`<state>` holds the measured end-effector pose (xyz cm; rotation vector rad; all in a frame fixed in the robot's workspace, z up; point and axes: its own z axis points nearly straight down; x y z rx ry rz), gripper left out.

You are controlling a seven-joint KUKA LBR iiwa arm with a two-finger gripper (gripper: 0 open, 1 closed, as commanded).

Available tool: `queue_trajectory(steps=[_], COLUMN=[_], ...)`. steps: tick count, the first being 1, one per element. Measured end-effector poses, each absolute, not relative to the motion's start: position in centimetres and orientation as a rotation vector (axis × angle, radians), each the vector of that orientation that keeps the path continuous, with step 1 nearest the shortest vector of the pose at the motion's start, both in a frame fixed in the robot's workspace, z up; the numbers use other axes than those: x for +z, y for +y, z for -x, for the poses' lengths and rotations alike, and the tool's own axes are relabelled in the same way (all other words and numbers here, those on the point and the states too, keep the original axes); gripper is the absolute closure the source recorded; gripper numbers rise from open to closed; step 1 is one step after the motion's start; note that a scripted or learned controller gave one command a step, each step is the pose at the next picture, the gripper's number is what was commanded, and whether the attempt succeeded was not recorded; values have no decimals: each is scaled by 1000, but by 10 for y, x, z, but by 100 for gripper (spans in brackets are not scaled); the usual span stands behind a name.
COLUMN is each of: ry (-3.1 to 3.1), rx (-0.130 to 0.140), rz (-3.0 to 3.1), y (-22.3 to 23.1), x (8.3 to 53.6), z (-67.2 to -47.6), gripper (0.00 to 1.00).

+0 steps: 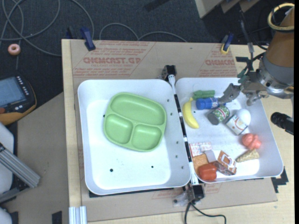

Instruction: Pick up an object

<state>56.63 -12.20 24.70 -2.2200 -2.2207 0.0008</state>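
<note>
Arm enters from right, gripper (232,93) low over the far end of the right bin (268,164). Can't tell how the gripper is set; nothing visibly held.

Right bin contents: blue bottle (206,103) and green item (204,94) at far left corner, banana (189,115) just beside the divider, dark can (218,115) right under the gripper, white carton (238,121) touching the can's right side. Pink ball (250,140) and yellow wedge (247,156) nearer the right wall. Tomato (208,172), cracker (200,160) and snack packet (226,163) clustered at the near edge.

Left bin (93,171) holds a green divided plate (134,121). Both bins sit on the cardboard-covered tabletop (117,55).
</note>
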Motion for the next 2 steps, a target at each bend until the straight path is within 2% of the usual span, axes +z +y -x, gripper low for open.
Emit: queue_trajectory(steps=[1, 2], ry=[-2221, -2220], rx=[1, 2], rz=[2222, 2218], y=[-161, -125], x=[163, 107], z=[-612, -617], gripper=[0, 0])
